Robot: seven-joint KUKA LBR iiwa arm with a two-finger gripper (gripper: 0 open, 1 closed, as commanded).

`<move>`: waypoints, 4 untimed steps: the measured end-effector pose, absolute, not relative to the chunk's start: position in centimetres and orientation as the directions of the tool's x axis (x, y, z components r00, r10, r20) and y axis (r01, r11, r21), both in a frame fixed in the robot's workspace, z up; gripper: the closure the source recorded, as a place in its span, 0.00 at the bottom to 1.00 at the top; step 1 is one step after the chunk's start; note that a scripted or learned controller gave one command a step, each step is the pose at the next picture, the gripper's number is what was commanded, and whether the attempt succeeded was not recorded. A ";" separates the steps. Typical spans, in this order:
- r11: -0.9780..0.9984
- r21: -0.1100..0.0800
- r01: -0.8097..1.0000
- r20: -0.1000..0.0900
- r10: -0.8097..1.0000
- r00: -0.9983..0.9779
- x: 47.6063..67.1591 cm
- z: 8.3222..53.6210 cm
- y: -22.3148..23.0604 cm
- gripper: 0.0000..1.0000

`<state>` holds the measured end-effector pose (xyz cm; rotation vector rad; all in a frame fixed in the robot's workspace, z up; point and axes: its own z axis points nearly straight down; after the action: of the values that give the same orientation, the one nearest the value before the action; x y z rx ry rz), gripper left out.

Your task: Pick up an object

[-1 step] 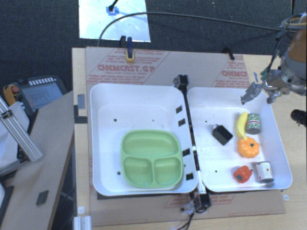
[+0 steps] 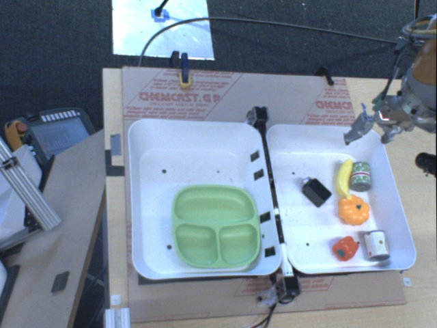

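The right bin (image 2: 300,142) holds a yellow banana (image 2: 343,178), a small green-labelled can (image 2: 361,175), an orange pumpkin-like fruit (image 2: 354,210), a red pepper-like toy (image 2: 345,248), a silver can (image 2: 375,244) and a black block (image 2: 316,191). My gripper (image 2: 372,130) hangs above the far right corner of that bin, its two fingers spread apart with nothing between them. It is above and behind the banana, apart from every object.
The left bin (image 2: 157,149) carries a green divided plate (image 2: 216,225). A black divider clip strip (image 2: 268,190) runs between the bins. A cardboard sheet (image 2: 225,91) lies under both bins. A tablet (image 2: 60,135) sits off the bench at left.
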<state>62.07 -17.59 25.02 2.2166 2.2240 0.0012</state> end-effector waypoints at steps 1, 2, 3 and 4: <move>0.001 -0.002 1.000 0.000 1.000 -0.001 62.2 18.8 -17.8 0.00; 0.002 -0.002 1.000 0.000 1.000 -0.002 62.8 12.8 -17.9 0.00; 0.006 0.003 1.000 0.010 1.000 -0.006 63.1 8.5 -17.3 0.00; 0.006 0.006 1.000 0.003 1.000 -0.006 63.1 9.7 -17.5 1.00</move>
<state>63.12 -17.53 9.71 2.2133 2.2264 0.0097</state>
